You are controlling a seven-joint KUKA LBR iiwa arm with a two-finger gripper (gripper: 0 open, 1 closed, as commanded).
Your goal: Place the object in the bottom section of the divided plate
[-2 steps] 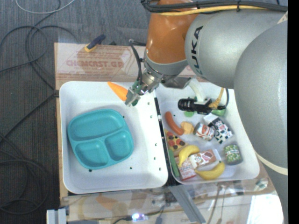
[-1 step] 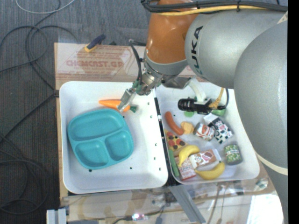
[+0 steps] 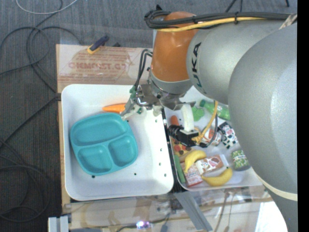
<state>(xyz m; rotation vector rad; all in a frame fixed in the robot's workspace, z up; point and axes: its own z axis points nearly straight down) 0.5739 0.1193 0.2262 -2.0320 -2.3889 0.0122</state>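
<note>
The gripper (image 3: 131,105) hangs over the left white bin (image 3: 149,178), close to its back edge. An orange carrot (image 3: 115,108) lies right beside it, on the side away from the arm. The carrot's near end sits at the gripper's tips, so close that they seem to touch. Its long side runs across the bin, pointing out from the gripper toward the bin's far wall. I cannot tell if the gripper is open or closed, and I cannot tell if it has the carrot or only rests next to it.

The teal divided plate (image 3: 103,145) lies just below the gripper, toward the front of the bench. The plate sits a little turned. Its big part is nearest the gripper. The two small parts are farther off, toward the front of the bin. I think the bottom section is down there, so the carrot has to go past the big part first. The carrot is not on the plate yet.

Now the count. There is one arm and one gripper. There are two white bins. There is one plate with three parts. There is one carrot. The right bin (image 3: 241,181) on the arm's side holds a pile of toy food. I count two bananas (image 3: 192,158) there, and some small boxes and green bits that are too jumbled to count.
</note>
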